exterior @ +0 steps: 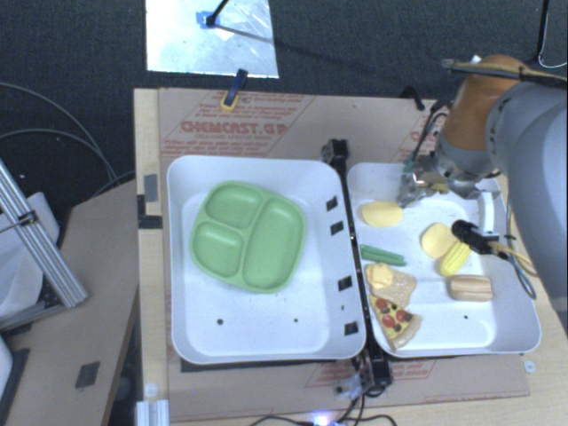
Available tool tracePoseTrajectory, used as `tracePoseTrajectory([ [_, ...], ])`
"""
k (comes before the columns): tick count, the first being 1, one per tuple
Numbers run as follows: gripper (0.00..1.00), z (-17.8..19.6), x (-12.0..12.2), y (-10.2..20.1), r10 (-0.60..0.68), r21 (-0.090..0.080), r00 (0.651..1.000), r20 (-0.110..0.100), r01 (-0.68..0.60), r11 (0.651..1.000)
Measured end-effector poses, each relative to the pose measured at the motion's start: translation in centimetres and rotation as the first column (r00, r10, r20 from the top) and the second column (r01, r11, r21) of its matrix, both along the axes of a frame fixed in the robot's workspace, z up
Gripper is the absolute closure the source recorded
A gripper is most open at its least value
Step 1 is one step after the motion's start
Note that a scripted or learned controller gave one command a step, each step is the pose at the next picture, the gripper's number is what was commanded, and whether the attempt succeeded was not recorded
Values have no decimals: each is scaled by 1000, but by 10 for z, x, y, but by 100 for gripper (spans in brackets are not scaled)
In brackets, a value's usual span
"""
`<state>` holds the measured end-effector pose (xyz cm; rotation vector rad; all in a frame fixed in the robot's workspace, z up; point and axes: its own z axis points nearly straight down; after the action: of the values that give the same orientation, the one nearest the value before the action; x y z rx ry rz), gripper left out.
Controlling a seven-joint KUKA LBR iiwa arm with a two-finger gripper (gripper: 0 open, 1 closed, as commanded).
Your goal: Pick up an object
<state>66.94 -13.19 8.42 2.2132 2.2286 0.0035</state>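
In the right bin [506, 331] lie toy foods: a pale yellow oval piece [382, 214] near the top, a green bean pod [382, 256] just below, a yellow round piece [436, 238] touching a corn cob [455, 257], a tan bread roll [470, 287], a sandwich [389, 280] and a pizza slice [396, 317].

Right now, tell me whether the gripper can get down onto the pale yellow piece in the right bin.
Probably yes. The gripper hangs just beside the pale yellow piece, which lies alone on bare bin floor with nothing over it.
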Motion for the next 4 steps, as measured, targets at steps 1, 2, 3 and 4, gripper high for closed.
tracePoseTrajectory([
  [1, 100, 108, -54, 115, 7, 1, 1000, 10, -7, 1000],
  [2, 100, 351, -12, 59, -3, -5, 1000, 21, 3, 1000],
  [3, 100, 153, -23, 104, 1, 2, 1000, -16, -1, 1000],
  [4, 100, 155, -42, 175, 4, 2, 1000, -2, -4, 1000],
])
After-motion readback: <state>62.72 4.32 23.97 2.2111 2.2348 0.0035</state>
